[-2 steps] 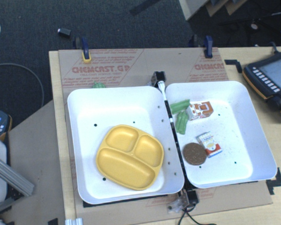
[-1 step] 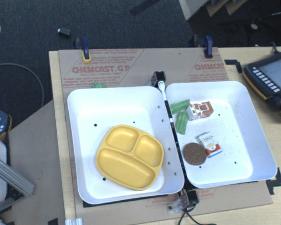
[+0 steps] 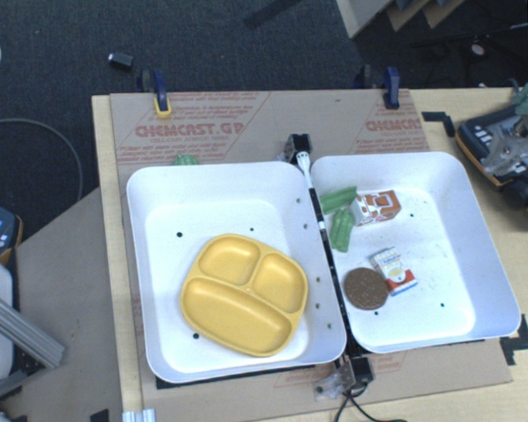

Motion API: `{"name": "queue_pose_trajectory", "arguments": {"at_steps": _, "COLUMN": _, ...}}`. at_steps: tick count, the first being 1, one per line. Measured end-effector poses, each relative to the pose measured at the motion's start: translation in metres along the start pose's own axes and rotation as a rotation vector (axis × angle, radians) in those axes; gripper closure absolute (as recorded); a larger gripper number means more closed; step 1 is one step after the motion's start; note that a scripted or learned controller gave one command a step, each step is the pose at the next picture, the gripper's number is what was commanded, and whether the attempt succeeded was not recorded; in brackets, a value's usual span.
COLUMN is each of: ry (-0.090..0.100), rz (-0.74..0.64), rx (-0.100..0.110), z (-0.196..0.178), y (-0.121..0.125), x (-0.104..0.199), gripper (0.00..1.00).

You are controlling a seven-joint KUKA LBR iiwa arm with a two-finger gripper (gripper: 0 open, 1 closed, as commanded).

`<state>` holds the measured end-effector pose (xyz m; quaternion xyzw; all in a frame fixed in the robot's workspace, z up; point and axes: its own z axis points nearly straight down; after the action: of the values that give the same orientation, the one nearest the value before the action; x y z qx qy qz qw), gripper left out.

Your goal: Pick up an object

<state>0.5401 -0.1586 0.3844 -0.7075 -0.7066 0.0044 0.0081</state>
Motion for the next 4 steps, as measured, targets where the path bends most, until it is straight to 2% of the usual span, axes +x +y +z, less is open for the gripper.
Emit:
{"name": "queue_pose_trajectory", "arguments": {"at_steps": 1, "ry": -0.002, "rz": -0.006, "rx": -0.011, "z": 0.051, "y": 0.007, "x": 0.036, "gripper": 1.0}}
{"name": "queue_pose_trajectory", "arguments": {"at_steps": 2, "ry": -0.01, "rz": -0.005, "rx": -0.041, "z": -0.162, "y": 0.041, "x": 0.051, "gripper": 1.0}}
{"name": "queue_pose_trajectory", "arguments": {"at_steps": 3, "ry": -0.003, "rz": -0.001, "rx": -0.006, "z": -0.053, "y": 0.021, "x": 0.066, "gripper": 1.0}}
{"name": "queue_pose_trajectory", "arguments": {"at_steps": 4, "ry": -0.003, "rz": -0.005, "rx": -0.008, "z": 0.029, "y": 0.016, "x": 0.107, "gripper": 1.0}}
